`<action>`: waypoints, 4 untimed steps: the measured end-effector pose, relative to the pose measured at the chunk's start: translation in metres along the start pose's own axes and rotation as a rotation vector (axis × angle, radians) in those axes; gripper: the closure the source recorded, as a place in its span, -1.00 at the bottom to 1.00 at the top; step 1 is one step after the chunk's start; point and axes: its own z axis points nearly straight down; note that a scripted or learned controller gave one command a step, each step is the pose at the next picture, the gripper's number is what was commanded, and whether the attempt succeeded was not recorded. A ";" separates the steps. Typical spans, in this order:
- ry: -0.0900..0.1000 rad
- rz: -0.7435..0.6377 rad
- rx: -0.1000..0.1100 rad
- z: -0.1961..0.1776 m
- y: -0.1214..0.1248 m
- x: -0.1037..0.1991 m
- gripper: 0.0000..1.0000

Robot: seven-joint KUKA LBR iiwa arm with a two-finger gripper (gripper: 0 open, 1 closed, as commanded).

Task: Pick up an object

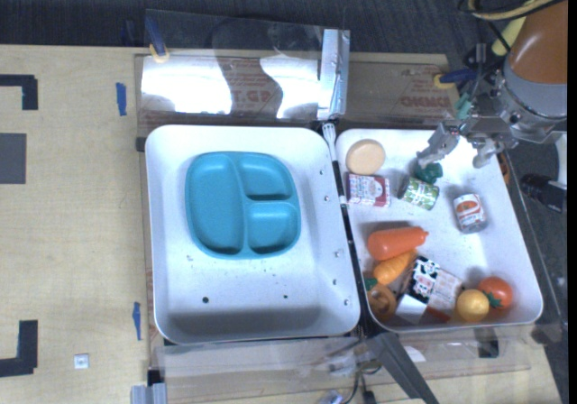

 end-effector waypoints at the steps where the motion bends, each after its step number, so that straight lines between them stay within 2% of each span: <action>1: 0.001 -0.086 0.009 0.099 -0.003 -0.016 -1.00; 2: -0.001 -0.167 0.003 0.174 0.046 -0.063 -1.00; 3: -0.005 -0.168 -0.011 0.157 0.050 -0.063 1.00; 4: -0.005 -0.275 -0.017 0.066 0.074 -0.014 1.00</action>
